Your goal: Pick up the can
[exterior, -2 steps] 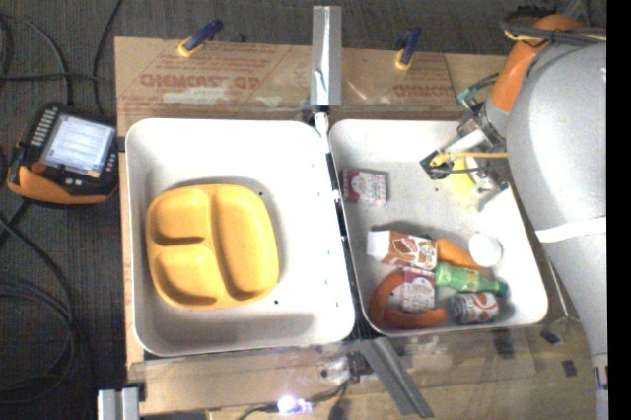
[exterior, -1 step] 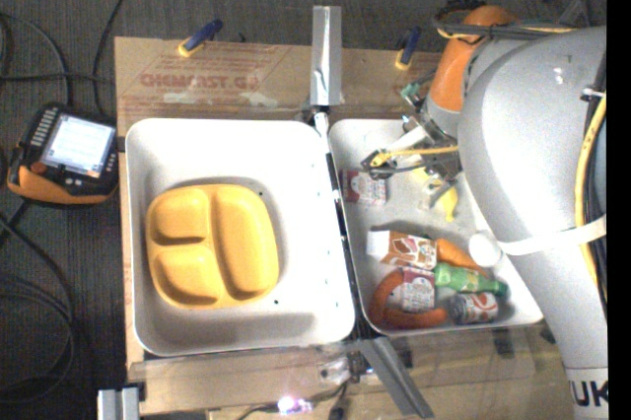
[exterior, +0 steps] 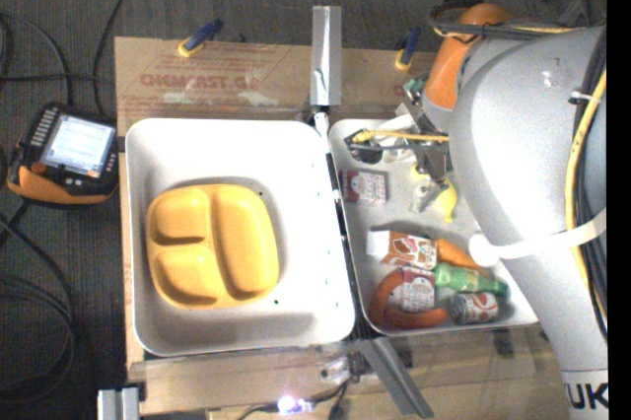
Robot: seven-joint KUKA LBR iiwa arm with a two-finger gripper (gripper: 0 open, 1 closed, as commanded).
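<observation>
A: Where is the can [exterior: 475, 308]?

B: It lies on its side in the right bin [exterior: 367, 241], toward 5 o'clock, touching the green bottle [exterior: 471, 282] just above it. A red ring-shaped item [exterior: 399, 314] curls at its 9 o'clock side, and a carrot [exterior: 455, 253] sits near 12 o'clock of the bottle.

A: And the arm [exterior: 532, 132]?

B: It reaches in from 3 o'clock and covers much of the right bin. The claw [exterior: 426, 174] is over the bin's upper part, well apart from the can, near a small dark packet [exterior: 363, 186] and something yellow [exterior: 449, 203]. I cannot tell whether the claw is spread or pressed together.

A: Left bin [exterior: 143, 241]?

B: It holds a yellow divided tray [exterior: 212, 244], about centre. A teach pendant [exterior: 67, 152] lies off the counter at 9 o'clock.
</observation>
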